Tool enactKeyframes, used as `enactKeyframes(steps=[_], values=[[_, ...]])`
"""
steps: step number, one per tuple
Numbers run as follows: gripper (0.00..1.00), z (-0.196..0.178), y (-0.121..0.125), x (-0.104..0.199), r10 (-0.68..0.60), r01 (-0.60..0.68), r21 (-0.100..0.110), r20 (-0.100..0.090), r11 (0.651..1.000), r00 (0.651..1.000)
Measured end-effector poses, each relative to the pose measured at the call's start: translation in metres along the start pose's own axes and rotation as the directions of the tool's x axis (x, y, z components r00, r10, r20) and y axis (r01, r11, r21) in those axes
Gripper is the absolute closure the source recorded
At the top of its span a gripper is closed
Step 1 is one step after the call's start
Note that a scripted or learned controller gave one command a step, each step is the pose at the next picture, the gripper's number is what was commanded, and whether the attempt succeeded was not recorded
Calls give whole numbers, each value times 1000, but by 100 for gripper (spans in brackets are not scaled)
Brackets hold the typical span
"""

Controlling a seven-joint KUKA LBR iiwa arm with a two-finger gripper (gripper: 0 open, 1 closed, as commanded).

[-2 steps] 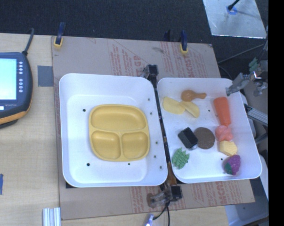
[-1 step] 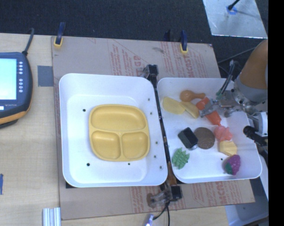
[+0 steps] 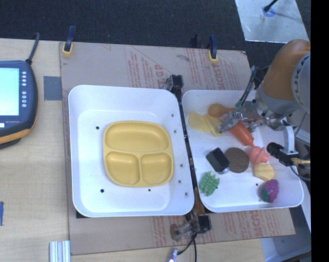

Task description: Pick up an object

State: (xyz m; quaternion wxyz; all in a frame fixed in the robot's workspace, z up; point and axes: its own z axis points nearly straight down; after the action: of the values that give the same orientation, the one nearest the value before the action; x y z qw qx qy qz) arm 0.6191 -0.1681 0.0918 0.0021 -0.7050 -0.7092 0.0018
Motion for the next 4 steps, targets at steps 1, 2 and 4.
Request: enactKeyframes(steps=[1, 2, 4], values=[[0, -3, 39, 57, 0, 0, -7, 2, 1000, 1000], [0, 0, 21, -3, 4, -4, -1, 0, 1000, 1000], [0, -11, 21, -3, 2, -2, 0, -1, 1000, 1000]])
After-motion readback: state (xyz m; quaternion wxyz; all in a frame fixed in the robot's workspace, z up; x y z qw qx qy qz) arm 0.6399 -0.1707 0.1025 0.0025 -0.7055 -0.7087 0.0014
